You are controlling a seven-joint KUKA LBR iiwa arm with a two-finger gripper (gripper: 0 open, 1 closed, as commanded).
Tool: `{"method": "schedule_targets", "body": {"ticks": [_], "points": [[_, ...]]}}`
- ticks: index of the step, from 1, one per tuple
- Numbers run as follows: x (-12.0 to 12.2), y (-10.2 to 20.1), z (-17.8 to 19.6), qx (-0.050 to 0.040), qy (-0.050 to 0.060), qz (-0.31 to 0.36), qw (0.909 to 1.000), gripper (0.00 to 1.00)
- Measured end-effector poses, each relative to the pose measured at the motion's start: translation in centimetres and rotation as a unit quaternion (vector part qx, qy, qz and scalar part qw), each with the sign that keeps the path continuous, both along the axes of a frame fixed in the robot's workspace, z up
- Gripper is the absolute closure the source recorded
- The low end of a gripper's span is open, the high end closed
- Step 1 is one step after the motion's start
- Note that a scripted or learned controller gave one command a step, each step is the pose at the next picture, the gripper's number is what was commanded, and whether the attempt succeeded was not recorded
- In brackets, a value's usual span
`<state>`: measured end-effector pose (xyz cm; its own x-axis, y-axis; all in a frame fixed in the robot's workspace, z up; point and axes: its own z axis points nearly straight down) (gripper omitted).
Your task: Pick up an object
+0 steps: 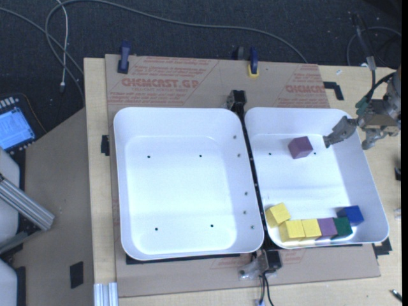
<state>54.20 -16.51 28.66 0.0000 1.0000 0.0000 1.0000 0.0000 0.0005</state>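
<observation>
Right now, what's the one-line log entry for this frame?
gripper: over right bin, upper right | purple cube: alone, left of gripper, not held | other cubes: bottom edge | left bin

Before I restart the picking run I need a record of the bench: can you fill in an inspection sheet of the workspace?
Surface: wooden bench bearing left bin and right bin.
Job's things: purple cube lying alone; yellow, purple, green and blue cubes clustered at the right bin's near edge.
Clutter: blue clamps on the cardboard sheet.
Grippers: gripper over the right bin's far right corner, holding nothing visible.
Cables: white cable on the dark floor.
Surroundings: blue-screened device at left.
</observation>
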Motion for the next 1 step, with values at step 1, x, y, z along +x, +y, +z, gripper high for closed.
{"method": "schedule_targets", "body": {"ticks": [1], "points": [[2.42,-2.72,-15.68,0.0015,0.007,-0.001,1.0,0.0]]}}
